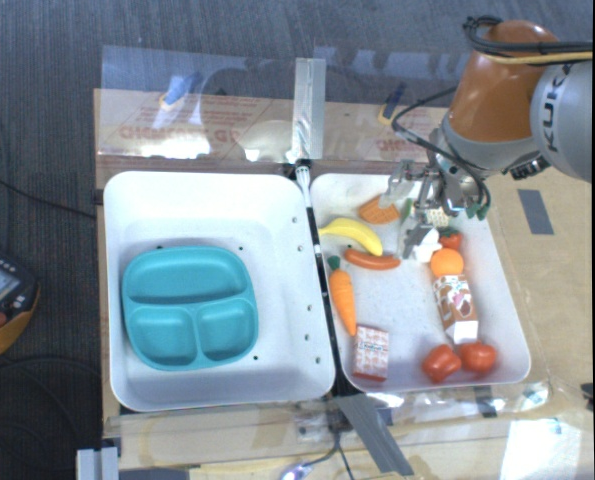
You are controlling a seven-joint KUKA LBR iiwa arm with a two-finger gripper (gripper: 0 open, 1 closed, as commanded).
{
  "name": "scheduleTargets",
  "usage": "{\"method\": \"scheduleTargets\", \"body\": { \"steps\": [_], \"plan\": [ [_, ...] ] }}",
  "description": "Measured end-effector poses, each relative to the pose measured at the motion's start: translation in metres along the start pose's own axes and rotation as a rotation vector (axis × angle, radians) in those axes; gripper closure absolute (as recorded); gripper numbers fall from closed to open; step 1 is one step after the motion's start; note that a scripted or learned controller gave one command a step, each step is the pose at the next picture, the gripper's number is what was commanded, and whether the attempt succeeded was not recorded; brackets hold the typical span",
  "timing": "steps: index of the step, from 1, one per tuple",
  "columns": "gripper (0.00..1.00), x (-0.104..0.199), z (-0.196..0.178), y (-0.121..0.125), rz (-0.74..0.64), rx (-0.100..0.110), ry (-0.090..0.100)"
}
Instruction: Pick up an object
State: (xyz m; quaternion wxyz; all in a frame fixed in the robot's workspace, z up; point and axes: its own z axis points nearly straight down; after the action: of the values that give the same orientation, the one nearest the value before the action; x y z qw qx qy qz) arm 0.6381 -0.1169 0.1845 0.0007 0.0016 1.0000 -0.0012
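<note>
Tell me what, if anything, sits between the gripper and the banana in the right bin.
Nothing visible does. The gripper hangs over the far end of the right bin, and the banana lies just to its left with bare bin floor between. The sausage lies nearer the camera, beside that path.

Arm reached in from the right, gripper lowered at the upper right.

The grey arm [567,98] is seen entering from the right edge, with its orange band [497,68] set above and to the right of the gripper [422,213]. The wrist is angled downward and leftward, so that the gripper is carried below and to the left of the band. Black cables [427,113] are looped just above the gripper and to its left, along the wrist. The metal finger assembly is pointed down, and its lower tip is seen directly beneath the gripper body. Nothing is visibly held between the fingers.
</note>
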Motion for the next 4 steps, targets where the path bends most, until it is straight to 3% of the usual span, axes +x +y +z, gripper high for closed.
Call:
{"method": "scheduleTargets", "body": {
  "steps": [1, 2, 3, 4],
  "plan": [
    [0.0, 0.006, 0.09, 0.02, 0.058, -0.001, -0.002],
    [0.0, 0.061, 0.094, -0.052, 0.006, 0.003, -0.014],
    [1.0, 0.058, 0.082, -0.052, 0.006, 0.007, -0.02],
    [1.0, 0.1, 0.042, -0.108, 0.005, 0.0, 0.0]
  ]
}}
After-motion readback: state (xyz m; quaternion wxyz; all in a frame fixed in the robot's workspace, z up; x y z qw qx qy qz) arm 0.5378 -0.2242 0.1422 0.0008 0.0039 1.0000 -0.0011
